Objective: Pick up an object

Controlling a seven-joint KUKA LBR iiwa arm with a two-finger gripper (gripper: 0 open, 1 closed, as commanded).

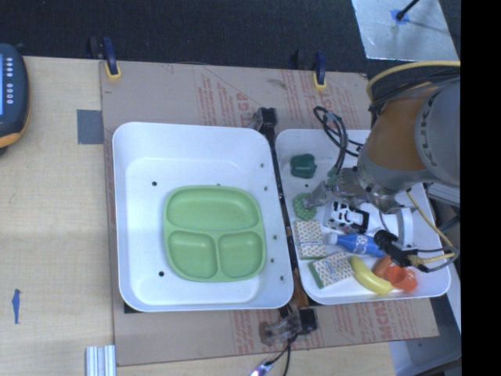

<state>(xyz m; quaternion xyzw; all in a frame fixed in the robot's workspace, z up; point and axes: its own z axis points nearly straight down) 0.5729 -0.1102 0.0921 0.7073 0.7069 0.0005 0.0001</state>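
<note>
My gripper (pixel 327 192) hangs low over the middle of the right bin (pixel 438 288), under the grey arm with its orange band. Just to its left lies a small pale green object (pixel 303 205), close to or touching the gripper's tip. A dark green block (pixel 303 164) sits farther back. A black-and-white item (pixel 344 216) lies right under the wrist, partly hidden. Toward the front are a blue tube (pixel 358 244), a yellow banana (pixel 370 276), an orange-red piece (pixel 395 276) and two patterned pads (pixel 310 238) (pixel 332 270).
The left bin (pixel 133 210) holds a light green divided plate (pixel 213 233). Black cables (pixel 333 128) loop from the arm over the right bin's back edge. Clamps hold the cardboard sheet (pixel 196 92) at the rear, and a dark device (pixel 11 92) sits at far left.
</note>
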